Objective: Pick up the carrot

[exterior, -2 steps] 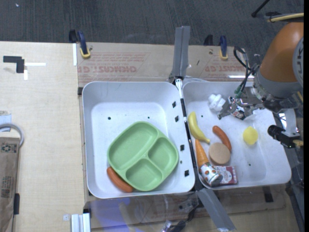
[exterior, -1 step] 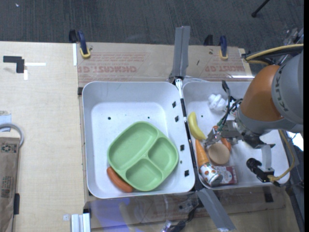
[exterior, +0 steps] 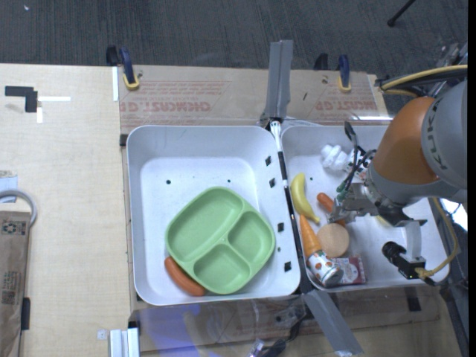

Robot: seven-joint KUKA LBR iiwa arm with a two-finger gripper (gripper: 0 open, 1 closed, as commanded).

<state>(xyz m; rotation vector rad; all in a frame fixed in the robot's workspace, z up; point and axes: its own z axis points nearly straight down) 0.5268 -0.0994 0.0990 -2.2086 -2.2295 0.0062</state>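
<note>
"CHEMCAST GP", upside down, on cardboard sheet [exterior: 178,95].

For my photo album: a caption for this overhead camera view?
Grey arm's claw hovers by the long orange carrot in the right white bin.

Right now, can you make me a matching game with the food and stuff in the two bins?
Things:
1. green plate
2. banana
3. sausage
4. carrot

Places:
A. right bin, between the banana and the can
B. left bin, middle
C. left bin, at the plate's near edge
D. right bin, by the divider

Pairs: 1-B, 2-D, 3-C, 4-A
</note>
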